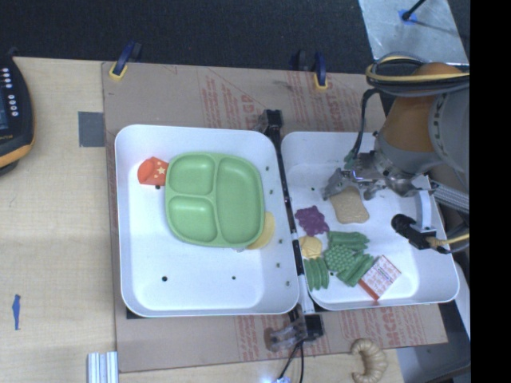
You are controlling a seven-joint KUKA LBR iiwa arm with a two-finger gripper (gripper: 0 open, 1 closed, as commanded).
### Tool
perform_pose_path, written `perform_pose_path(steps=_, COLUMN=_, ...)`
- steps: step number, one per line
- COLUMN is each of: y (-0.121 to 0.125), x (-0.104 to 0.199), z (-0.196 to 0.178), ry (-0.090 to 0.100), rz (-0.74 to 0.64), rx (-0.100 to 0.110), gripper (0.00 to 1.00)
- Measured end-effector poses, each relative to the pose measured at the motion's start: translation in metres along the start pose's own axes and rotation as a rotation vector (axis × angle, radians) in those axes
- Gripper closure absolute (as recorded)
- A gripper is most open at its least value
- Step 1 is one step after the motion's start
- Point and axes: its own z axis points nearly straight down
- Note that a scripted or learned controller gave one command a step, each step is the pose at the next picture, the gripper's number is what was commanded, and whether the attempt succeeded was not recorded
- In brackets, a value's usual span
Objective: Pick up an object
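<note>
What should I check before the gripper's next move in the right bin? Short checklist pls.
1. Gripper over the right bin: ok, near its upper middle.
2. Target below it: ok, the tan slice lies just under the gripper.
3. Object already held: cannot tell, finger state hidden.
4. Neighbours apart from target: ok, the purple piece and green pods lie lower, apart from the slice.
5. Cable out of the path: not ok, the black end hangs over the bin at right.
6. Left bin contents away from the arm: ok, the green plate rests there.
</note>
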Motion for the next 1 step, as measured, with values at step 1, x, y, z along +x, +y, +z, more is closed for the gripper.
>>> perform_pose_path(steps=1, y=0.0476, x=-0.0100, z=-0.0019, ry=-0.003, rz=0.002, rx=-0.011, gripper=0.00)
